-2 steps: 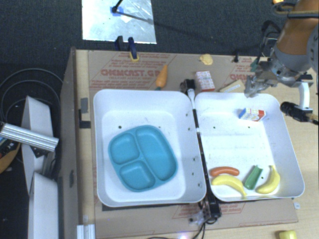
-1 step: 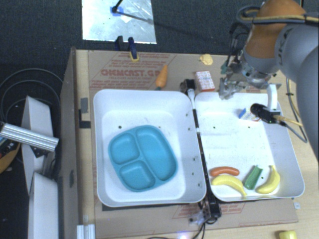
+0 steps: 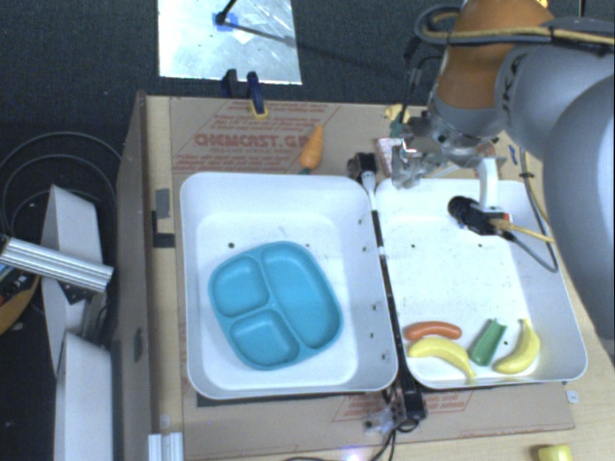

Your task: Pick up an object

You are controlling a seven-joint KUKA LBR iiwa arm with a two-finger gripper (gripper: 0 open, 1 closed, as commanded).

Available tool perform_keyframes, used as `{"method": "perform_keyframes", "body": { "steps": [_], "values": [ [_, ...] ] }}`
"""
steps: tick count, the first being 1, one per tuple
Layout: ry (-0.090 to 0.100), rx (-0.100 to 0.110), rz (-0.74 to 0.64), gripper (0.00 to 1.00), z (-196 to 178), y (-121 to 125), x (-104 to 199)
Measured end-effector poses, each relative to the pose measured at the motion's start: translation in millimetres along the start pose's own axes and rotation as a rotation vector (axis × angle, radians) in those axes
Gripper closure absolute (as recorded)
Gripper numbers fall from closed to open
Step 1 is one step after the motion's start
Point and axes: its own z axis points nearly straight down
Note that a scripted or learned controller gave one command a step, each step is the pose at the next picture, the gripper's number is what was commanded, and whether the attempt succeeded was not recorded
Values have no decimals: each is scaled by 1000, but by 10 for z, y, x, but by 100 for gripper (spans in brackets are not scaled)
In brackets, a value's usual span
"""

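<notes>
The tool point(image 3: 415, 166) hung over the back edge of the right bin point(image 3: 553, 301), and whether it was open or closed could not be told. Well forward of it, along the bin's front wall, lay a sausage point(image 3: 432, 331), two bananas point(image 3: 441, 355) and a green piece point(image 3: 486, 341). A blue tray point(image 3: 276, 303) sat in the left bin point(image 3: 207, 219).

Arm point(image 3: 538, 75) cut off by right edge; yellow object point(image 3: 554, 452) clipped at bottom edge.
</notes>
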Motion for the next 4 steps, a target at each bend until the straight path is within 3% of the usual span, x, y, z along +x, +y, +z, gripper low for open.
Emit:
{"method": "perform_keyframes", "body": {
  "steps": [1, 2, 3, 4],
  "values": [
    [2, -2, -3, 100, -135, 6, 739],
    [-3, 4, 12, 100, 246, -66, 90],
    [0, -1, 4, 100, -15, -13, 321],
    [1, 1, -1, 100, 124, -27, 1036]
  ]
}}
